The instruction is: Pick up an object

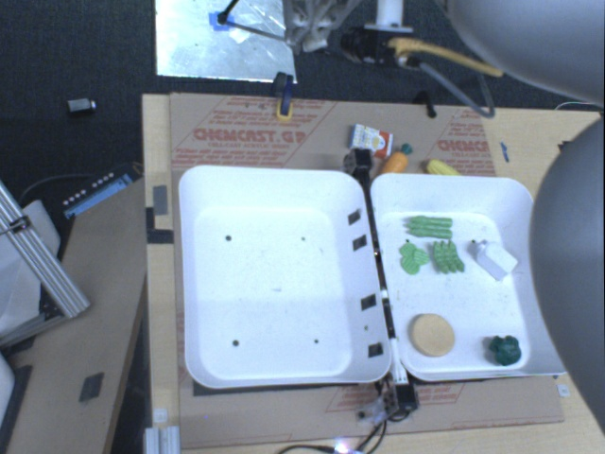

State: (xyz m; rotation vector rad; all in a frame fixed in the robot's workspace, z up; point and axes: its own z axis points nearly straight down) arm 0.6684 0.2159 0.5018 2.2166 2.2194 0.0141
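From my remote station I look down on two shallow white bins set side by side on a cardboard sheet [246,126] printed with red lettering. The left bin [269,277] shows its bare white floor with a few small dark dots. The right bin [515,201] holds the pickable items: a bundle of green beans [429,226] near its back, a flat green leaf-like piece [411,258] just beside a ridged green piece [447,256], a small white block [493,259] to their right, a round tan disc [432,334] toward the front, and a dark green lump [505,349] in the front right corner. All of them lie on the bin floor, apart from one another. Behind the bins, on the cardboard, I see an orange carrot-like piece [395,163], a yellow piece [440,168] and a small red-and-white packet [371,139]. The grey arm [529,26] sweeps across the top right and down the right edge, large and blurred, close to the lens. Its gripper [312,26] appears at the top of the frame, well away from the bins, over a shiny metal plate [203,26]; I cannot tell how it is set, and nothing is visibly held there.
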